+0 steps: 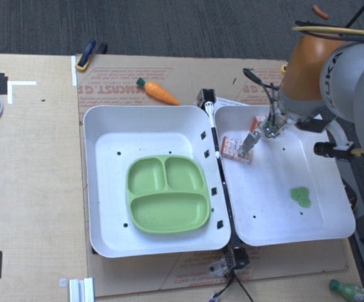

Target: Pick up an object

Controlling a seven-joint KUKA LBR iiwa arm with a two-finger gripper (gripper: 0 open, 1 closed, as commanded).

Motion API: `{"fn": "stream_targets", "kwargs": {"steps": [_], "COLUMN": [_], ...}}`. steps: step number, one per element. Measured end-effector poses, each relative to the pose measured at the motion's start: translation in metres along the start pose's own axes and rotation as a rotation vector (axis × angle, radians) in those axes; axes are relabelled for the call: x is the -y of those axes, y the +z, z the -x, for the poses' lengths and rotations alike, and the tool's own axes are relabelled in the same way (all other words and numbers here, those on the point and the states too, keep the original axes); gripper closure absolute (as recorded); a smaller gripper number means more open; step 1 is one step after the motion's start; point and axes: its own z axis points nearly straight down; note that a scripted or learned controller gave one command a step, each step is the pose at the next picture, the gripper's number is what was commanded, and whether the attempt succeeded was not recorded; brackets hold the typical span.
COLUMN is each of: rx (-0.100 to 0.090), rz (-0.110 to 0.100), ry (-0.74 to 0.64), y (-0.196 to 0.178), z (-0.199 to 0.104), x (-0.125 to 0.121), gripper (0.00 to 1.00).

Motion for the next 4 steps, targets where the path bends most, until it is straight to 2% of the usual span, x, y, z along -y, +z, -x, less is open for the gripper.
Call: {"fn": "stream_targets", "kwargs": {"steps": [1,2,3,4], "rx": [0.000,0.004,0.007,0.007], "rz": [0.013,0.027,0.027,0.024], "ry": [0.203,0.388,0.210,0.067], "y": [0.000,-0.098,-0.048,-0.024], "z": [-0.007,-0.062,-0.009,0.001], "x": [-0.008,-0.042,-0.011,-0.005], "gripper": [0.00,0.00,0.00,0.00]}}
